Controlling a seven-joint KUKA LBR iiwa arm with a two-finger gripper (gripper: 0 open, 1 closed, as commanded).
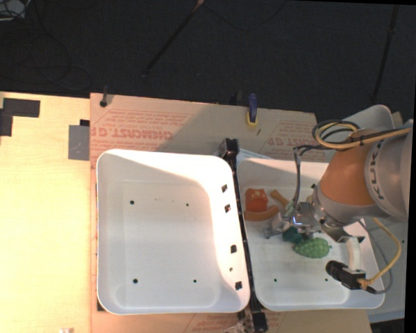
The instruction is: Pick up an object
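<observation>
Fingers of the two-finger gripper [295, 226] reach down over a teal object [296, 236] in the right-hand white bin [270, 298], their spread impossible to judge, with a knobbly green toy [313, 247] at four o'clock and an orange block [257, 199] at ten.

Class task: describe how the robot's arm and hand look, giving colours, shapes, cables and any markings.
The arm is grey and rounded, with a broad orange band above the wrist and dark lettering on the grey shell. Yellow and black cables loop over its top; another yellow cable trails below. The hand is a small metallic, dark cluster.
</observation>
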